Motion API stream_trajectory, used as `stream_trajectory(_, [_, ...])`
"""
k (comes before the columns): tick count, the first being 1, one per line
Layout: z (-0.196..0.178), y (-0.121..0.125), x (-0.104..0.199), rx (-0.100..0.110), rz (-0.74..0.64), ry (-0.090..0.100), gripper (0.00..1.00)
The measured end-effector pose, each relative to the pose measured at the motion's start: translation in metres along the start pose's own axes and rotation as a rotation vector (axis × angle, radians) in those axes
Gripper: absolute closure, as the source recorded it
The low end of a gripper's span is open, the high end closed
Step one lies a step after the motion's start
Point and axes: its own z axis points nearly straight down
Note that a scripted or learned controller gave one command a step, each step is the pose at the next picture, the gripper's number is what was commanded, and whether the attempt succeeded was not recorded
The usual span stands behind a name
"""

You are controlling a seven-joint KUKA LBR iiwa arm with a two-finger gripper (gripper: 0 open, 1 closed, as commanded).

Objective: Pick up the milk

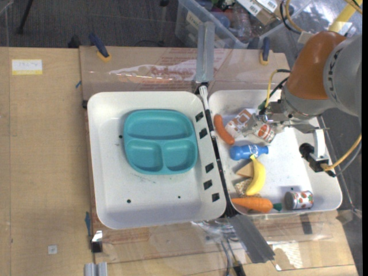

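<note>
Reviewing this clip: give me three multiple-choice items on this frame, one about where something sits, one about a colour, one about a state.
1. Where is the teal divided plate?
A. in the left bin
B. in the right bin
C. on the bare bench

2. What colour is the bottle beside the banana?
A. green
B. blue
C. black

3. How does the can near the right bin's front corner stand?
A. stacked on the plate
B. upright on the banana
C. lying on its side

Key: 1 A, the plate lies in the left bin. 2 B, the bottle is blue with a white label. 3 C, the can's round end faces sideways on the bin floor.
</note>
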Motion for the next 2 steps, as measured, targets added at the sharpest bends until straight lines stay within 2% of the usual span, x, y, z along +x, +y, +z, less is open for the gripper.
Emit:
stream_trajectory(1, [0.027, 0.033, -0.012, 0.005, 0.0, 0.003, 0.0])
stream_trajectory(2, [0.037, -0.002, 0.011, 0.021, 0.009, 0.004, 0.0])
